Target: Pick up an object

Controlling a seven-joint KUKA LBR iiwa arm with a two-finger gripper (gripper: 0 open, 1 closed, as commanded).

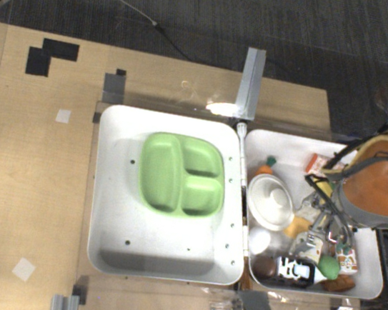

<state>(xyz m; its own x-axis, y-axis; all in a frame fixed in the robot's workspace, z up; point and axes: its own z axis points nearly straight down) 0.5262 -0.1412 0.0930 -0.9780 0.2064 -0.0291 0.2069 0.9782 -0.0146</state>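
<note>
- Small objects crowd the right bin [375, 286]: a white bowl [271, 202], a green ball [329, 265], a dark bottle [294, 270]; any would do
- The hand [321, 231] hangs low among them, seemingly for a grasp; its grip I cannot tell
- A green divided tray [180, 174] sits in the left bin [107, 231]

Right bin [378, 266] crowded; left bin [115, 175] open around green tray [180, 175]

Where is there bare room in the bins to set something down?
Left bin: bare floor all around the green divided tray, widest along the near wall. Right bin is crowded: white bowl, dark bottle and gripper among small items.
</note>
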